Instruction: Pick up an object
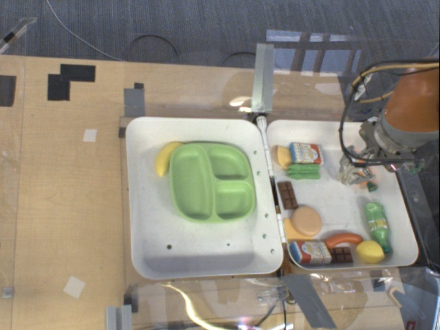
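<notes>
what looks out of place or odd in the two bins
The banana in the left bin is wedged half under the edge of the green divided plate instead of lying in a compartment. The toy food in the right bin is scattered loosely, nothing spilled.

Grey arm (402, 137), orange band, black cables, pale end effector (354, 174)

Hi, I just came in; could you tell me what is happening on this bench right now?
The arm's gripper hangs over the upper right part of the right bin, above bare floor, with nothing visibly between its fingers. That bin holds toy food: a green bottle, a lemon, a sausage, a chocolate bar and small boxes. The left bin holds a green divided plate with a banana partly beneath it.
</notes>
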{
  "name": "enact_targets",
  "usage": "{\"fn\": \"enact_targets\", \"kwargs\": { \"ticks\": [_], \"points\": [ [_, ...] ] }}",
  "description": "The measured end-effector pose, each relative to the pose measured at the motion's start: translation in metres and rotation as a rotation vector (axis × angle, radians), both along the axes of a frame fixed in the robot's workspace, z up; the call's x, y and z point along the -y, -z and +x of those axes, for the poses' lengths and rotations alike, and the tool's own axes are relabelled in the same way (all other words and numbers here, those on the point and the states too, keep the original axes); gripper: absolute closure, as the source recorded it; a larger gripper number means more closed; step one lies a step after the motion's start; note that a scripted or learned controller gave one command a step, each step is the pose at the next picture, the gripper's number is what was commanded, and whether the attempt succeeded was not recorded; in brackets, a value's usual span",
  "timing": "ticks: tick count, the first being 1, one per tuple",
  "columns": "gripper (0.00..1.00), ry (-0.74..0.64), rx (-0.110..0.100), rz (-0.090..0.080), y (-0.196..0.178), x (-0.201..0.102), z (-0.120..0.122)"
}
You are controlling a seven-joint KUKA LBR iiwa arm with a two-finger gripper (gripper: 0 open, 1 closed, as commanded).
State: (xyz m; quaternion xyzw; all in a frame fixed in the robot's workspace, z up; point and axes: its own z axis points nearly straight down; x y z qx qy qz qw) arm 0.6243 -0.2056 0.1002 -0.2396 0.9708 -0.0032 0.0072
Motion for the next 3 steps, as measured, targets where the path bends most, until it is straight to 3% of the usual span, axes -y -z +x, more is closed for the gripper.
{"fn": "enact_targets", "kwargs": {
  "ticks": [1, 2, 3],
  "points": [
    [1.0, -0.275, 0.004, -0.006, -0.183, -0.001, 0.019],
    [1.0, -0.356, -0.014, 0.002, -0.087, 0.0, -0.087],
    [0.0, -0.359, -0.008, -0.002, -0.09, 0.0, -0.085]
  ]
}}
